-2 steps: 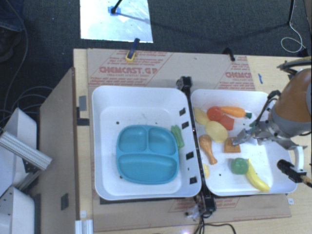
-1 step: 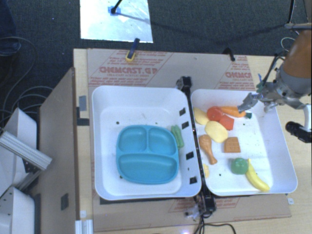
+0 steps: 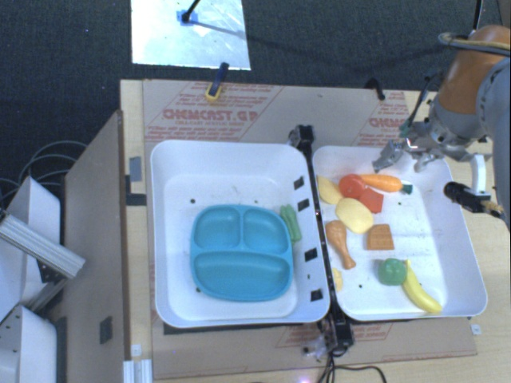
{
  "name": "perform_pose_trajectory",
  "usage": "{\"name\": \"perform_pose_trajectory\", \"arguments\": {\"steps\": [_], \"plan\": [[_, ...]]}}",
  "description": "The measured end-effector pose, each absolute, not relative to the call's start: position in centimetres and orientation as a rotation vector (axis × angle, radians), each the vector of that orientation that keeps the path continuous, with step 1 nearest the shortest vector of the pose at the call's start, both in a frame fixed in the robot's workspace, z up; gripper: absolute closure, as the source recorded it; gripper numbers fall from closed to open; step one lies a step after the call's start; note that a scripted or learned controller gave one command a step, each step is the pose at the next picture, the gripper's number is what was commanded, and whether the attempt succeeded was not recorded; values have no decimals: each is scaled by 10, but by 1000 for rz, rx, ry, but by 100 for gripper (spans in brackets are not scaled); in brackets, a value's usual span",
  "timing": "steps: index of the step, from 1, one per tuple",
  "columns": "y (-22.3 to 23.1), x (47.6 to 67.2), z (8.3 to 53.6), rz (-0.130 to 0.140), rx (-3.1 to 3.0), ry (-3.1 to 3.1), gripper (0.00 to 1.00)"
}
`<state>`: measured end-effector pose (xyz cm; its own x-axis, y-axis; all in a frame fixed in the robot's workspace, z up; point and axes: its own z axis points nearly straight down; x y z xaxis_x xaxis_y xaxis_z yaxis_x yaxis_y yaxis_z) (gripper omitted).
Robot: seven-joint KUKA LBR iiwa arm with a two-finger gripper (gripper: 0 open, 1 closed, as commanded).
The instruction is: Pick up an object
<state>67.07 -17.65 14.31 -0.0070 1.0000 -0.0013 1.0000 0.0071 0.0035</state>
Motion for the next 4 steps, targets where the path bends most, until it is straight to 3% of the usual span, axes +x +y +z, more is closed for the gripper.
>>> {"name": "perform_pose_trajectory", "arguments": {"steps": [1,2,3,4], "plan": [[-192,550,184,-4,2229,2218,0],[-166,641,163,6,2206,2227,0],[-180,579,139,-4,2226,2222,0],[-178,654,205,11,2205,2220,0]]}}
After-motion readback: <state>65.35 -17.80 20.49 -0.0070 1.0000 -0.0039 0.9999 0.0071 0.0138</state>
